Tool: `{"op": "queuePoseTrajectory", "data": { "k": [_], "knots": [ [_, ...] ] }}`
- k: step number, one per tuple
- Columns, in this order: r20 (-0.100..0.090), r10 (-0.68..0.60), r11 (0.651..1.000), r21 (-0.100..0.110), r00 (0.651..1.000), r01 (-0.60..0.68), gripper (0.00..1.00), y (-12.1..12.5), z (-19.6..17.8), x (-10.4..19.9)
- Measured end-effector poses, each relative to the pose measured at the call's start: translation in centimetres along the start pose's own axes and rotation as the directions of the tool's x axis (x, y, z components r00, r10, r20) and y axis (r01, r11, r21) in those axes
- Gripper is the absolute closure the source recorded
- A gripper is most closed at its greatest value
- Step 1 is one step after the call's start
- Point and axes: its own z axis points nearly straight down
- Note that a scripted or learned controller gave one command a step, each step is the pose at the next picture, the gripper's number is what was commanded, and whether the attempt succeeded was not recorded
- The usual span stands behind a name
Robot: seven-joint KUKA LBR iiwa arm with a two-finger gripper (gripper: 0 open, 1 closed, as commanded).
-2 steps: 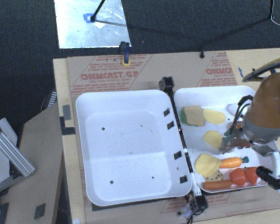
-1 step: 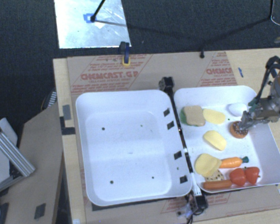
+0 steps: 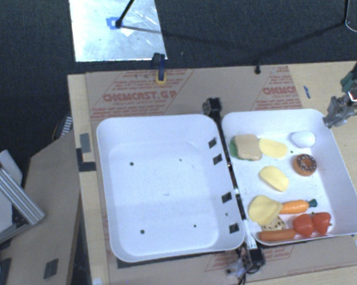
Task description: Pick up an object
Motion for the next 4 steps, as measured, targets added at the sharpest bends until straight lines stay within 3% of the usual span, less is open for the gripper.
{"op": "queuePoseTrajectory", "data": {
  "k": [1,2,3,4],
  "knots": [
    [0.001,0.001,1.000,-0.004,1.000,-0.001,1.00,-1.1,-15.3,-0.8],
    [0.000,0.011,1.000,0.014,1.000,-0.011,1.00,-0.3,-14.2,-8.9],
    [-0.004,-0.002,1.000,0.014,1.000,0.002,1.00,6.7,-14.0,-6.4],
    [-0.003,-0.002,1.000,0.012,1.000,0.002,1.00,11.8,-14.0,-4.4]
  ]
}}
